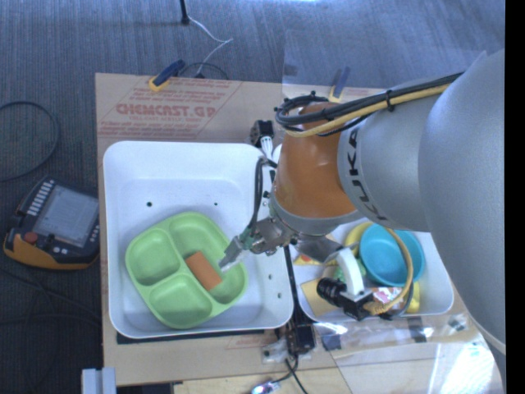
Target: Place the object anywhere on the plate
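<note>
Over the left white bin [164, 179], the gripper [232, 254] hangs low at the green divided plastic plate's [176, 290] right edge — its claw state I cannot tell. Just beside it, the small orange block [203, 270] lies in a right-hand compartment — seemingly already placed.

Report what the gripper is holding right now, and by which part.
Cannot be told. The gripper is over the green plate, its tip right next to the orange object lying in a compartment, but no grip shows.
</note>
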